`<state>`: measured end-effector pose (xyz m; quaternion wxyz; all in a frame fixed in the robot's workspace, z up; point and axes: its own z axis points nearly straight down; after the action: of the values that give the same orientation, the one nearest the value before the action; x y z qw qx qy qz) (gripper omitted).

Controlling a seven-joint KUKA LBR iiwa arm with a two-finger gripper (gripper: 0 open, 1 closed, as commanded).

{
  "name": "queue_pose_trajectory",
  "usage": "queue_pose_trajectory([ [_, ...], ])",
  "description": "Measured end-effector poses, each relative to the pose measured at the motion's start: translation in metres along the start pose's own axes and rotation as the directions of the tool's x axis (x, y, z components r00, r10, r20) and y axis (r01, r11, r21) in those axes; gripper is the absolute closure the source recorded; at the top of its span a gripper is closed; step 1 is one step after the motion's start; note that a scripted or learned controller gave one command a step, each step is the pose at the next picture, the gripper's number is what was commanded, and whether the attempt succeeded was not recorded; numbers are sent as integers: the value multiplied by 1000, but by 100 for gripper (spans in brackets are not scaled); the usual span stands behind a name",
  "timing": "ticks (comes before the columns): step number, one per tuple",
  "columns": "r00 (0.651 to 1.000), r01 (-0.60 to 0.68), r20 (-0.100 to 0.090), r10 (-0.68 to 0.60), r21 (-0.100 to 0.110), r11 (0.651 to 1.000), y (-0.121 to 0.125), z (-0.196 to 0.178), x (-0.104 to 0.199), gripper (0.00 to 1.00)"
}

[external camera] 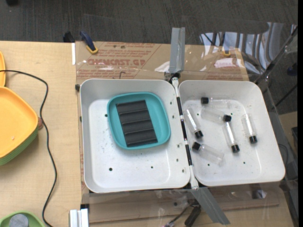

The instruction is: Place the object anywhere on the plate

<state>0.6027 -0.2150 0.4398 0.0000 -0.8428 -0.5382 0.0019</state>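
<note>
Task status: judged not started. The plate (pixel 162 126), teal, sat in the middle of the left bin (pixel 94 169). A dark ribbed pad (pixel 136 123) lay square on it; I could not tell whether this was a loose item or part of the plate. No tube was on the plate.

Candidate objects: clear tubes with black caps, all in the right bin (pixel 265 164), scattered about its centre.
- Tube A (pixel 192 122) at 9 o'clock of that bin, close to the wall shared with the left bin, cap toward 5 o'clock.
- Tube B (pixel 209 152) at 7 o'clock, cap toward 9 o'clock.
- Tube C (pixel 230 134) near centre, lying roughly 12 to 6.
- Tube D (pixel 249 126) at 3 o'clock, cap at its 6 o'clock end.
- A black cap (pixel 204 100) at 11 o'clock, with a faint clear body beside it; outline too glassy to trace.

All tubes lay flat and apart from one another. From the plate, they all sat toward 3 o'clock, across the two bin walls.

Fingers: state could not be told from this frame, so the offset between tube and fingers could not be recorded.

Remaining, as judged: pick one tube, carry it toward 9 o'clock over the walls, set it on the plate.

Yellow dishes (pixel 14 122) sat on the worktop (pixel 57 141) at far 9 o'clock.
</note>
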Motion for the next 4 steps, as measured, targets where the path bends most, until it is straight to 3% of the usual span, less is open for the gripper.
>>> queue_pose_trajectory([
  [2,963,-270,-1,270,0,963,16,-1,10,0],
  [3,912,-411,1,411,4,912,3,1,3,0],
  [4,849,-528,0,528,2,849,9,0,0,0],
])
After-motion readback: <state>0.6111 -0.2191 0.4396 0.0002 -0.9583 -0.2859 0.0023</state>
